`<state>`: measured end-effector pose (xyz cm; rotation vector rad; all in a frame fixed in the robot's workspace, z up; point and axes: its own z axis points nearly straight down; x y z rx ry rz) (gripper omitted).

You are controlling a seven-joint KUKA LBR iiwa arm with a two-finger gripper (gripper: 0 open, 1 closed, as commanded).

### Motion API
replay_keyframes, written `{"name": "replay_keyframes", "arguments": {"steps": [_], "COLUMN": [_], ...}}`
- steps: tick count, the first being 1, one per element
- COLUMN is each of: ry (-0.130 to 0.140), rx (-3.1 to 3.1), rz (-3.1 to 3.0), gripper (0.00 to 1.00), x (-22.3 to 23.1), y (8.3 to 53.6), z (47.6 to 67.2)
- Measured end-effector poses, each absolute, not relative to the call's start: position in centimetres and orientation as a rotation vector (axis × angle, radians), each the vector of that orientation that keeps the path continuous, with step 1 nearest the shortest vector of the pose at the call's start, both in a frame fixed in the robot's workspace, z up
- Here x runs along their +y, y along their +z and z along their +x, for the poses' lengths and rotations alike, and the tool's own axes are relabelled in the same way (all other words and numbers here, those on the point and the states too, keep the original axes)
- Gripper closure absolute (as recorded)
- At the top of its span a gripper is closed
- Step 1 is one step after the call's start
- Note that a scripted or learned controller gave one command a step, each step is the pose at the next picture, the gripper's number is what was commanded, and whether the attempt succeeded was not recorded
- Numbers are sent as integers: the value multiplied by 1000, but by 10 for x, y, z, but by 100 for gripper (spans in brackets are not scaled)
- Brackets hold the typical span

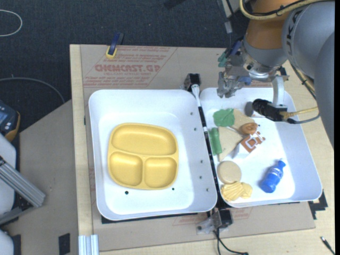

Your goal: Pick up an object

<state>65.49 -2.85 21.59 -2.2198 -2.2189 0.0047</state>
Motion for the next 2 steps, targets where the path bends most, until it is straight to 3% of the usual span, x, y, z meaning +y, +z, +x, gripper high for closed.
{"name": "replay_keyframes", "arguments": {"steps": [2], "ry": [-5], "rx": [-2225], "rz": [-2224], "gripper": [100], "x": [-25], "y": [236], "z": [650]}}
